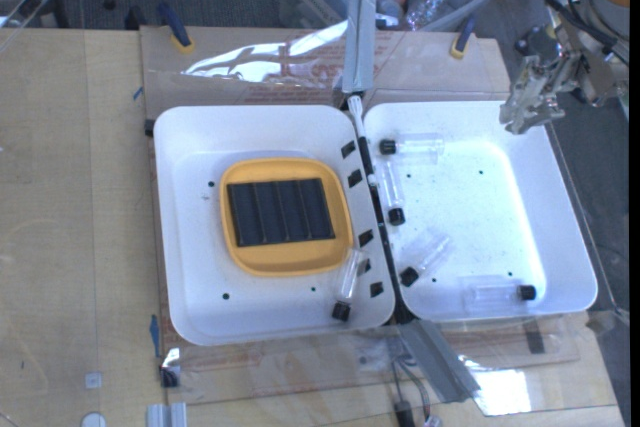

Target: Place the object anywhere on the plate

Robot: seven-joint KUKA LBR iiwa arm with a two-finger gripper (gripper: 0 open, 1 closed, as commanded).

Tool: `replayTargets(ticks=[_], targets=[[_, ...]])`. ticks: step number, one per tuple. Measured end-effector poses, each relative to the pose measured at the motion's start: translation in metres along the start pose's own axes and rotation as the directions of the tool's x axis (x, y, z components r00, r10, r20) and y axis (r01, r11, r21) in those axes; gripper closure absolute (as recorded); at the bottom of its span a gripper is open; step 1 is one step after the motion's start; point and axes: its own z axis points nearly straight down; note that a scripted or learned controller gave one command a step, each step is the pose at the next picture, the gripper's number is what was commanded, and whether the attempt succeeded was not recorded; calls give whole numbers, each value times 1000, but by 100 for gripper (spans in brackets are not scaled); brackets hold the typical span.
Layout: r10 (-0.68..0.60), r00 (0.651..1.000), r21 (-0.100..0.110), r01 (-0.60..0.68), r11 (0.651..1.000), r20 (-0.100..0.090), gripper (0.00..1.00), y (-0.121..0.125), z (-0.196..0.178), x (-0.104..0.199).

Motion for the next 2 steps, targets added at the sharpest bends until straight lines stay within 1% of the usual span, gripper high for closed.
replayTargets(ticks=[1, 2], targets=[[-206, 978, -4, 206, 979, -13, 100, 47, 97, 24], [-359, 933, -7, 359, 933, -14, 100, 70, 92, 57]])
